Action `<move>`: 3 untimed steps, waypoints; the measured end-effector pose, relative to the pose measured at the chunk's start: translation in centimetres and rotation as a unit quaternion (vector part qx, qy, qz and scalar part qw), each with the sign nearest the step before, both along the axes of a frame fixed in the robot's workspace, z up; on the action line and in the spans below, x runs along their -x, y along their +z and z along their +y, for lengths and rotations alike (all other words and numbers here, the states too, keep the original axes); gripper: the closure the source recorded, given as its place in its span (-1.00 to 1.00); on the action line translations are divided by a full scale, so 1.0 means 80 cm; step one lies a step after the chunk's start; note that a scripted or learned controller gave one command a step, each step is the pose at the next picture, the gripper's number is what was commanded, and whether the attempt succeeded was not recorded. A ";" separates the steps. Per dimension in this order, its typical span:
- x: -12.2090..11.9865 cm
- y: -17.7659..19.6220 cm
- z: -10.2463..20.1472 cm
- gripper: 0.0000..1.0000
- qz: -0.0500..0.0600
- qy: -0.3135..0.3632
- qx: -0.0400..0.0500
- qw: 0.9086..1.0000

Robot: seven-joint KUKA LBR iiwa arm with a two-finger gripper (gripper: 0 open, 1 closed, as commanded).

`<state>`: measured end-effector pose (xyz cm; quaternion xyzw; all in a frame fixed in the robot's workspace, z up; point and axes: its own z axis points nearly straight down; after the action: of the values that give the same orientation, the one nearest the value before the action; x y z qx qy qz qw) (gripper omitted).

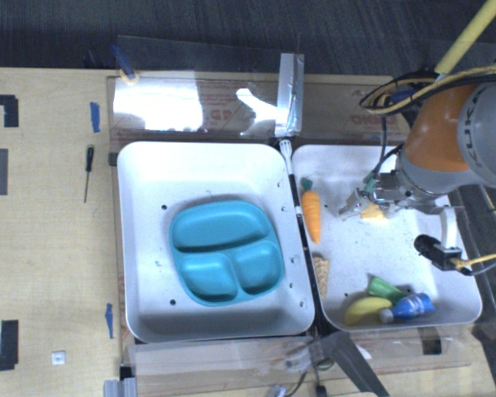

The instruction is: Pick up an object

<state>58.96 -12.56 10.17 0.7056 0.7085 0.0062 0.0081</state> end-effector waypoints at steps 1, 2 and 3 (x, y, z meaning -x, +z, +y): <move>-0.056 -0.007 -0.034 -1.00 -0.001 -0.021 0.000 1.000; -0.039 0.006 -0.019 -1.00 0.010 0.057 -0.001 0.998; -0.026 0.155 0.013 -1.00 0.007 -0.058 -0.002 0.998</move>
<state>61.03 -11.53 22.58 0.7456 0.6664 0.0020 0.0025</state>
